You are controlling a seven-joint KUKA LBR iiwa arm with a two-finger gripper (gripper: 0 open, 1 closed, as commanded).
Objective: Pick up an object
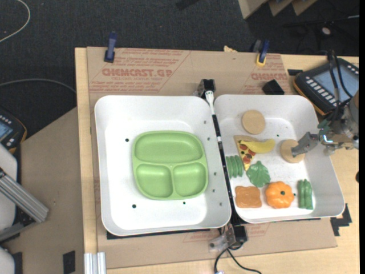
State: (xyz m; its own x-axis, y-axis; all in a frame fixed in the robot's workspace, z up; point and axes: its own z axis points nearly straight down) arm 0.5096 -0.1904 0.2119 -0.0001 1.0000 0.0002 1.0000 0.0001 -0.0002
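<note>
Claw [302,145] reaches from the right over the right white bin [325,170], touching a round tan disc [290,151]; its opening cannot be told.

Green divided plate [169,164] in left bin [108,153], toy foods in right bin [325,204], claw [301,147] over tan disc [291,151]

I see open white floor across the right bin [285,104] between the cookie [253,121] and the crowded front row of toast [248,196], pumpkin [279,194] and pickle [305,194].
</note>
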